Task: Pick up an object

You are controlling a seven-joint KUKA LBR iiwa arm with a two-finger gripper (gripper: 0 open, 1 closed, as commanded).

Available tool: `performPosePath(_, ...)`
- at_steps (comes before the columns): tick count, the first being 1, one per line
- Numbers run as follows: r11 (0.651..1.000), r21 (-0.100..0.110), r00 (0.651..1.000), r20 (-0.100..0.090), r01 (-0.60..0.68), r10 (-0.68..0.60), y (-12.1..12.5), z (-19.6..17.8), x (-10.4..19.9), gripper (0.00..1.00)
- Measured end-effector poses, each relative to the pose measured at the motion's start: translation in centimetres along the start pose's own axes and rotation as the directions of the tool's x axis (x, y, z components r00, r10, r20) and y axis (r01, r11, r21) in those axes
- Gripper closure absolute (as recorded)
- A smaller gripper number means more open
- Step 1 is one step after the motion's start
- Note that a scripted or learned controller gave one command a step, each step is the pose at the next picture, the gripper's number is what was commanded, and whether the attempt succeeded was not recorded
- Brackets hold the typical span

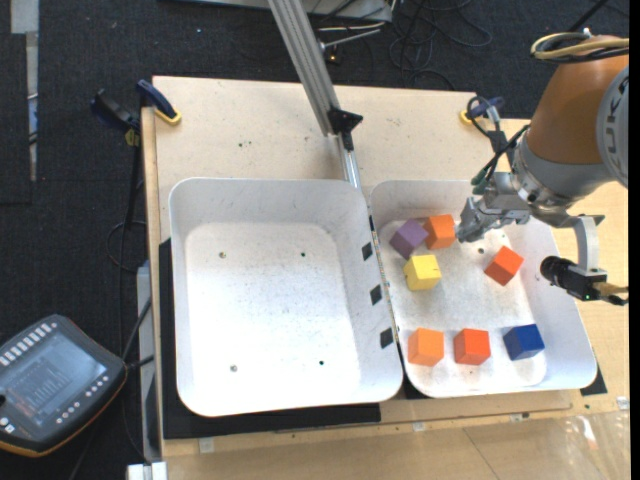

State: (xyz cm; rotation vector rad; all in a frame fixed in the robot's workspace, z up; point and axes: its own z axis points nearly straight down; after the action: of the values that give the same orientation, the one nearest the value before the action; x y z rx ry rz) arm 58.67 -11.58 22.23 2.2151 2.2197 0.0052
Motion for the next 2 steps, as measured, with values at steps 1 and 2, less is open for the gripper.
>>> performPosePath(1,1.000,-0.001,1.000,0.000,0.002,-0.002,0.2,-4.9,1.0,1.00)
performPosePath(2,1.000,0.005,1.000,-0.003,0.007,-0.007,0.2,-5.0,6.8,1.00)
